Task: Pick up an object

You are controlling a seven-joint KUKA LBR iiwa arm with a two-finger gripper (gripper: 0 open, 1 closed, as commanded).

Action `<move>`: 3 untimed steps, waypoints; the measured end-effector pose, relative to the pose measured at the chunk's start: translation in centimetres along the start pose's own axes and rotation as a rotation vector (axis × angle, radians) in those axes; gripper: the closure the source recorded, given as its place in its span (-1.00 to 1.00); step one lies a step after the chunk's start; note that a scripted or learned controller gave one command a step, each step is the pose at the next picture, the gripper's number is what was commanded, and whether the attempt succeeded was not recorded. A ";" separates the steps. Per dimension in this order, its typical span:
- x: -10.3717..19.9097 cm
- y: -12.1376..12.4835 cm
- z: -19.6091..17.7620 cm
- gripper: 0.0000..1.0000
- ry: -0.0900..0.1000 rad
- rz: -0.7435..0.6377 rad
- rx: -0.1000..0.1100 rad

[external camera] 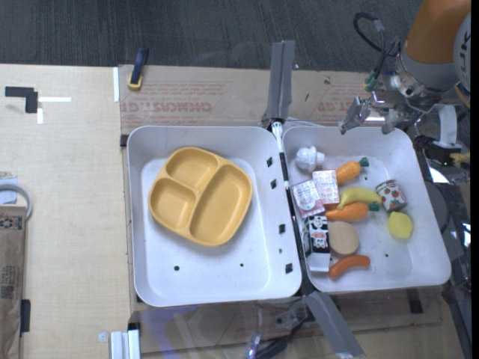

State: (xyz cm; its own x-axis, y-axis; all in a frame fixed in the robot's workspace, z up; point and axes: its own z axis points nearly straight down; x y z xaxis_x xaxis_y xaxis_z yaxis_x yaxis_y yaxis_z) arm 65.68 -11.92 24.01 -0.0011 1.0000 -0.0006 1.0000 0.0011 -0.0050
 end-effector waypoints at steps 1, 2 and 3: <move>-1.9 0.2 11.6 -1.00 0.001 -0.001 -0.001; -4.8 -2.4 15.0 -1.00 0.000 -0.055 -0.003; -8.9 -5.2 14.9 -1.00 0.009 -0.262 -0.007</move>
State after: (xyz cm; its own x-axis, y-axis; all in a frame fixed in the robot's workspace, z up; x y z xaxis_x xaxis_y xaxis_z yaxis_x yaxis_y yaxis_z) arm 60.39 -20.85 9.17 -0.2601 0.9655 0.0086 0.9656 0.2601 0.0028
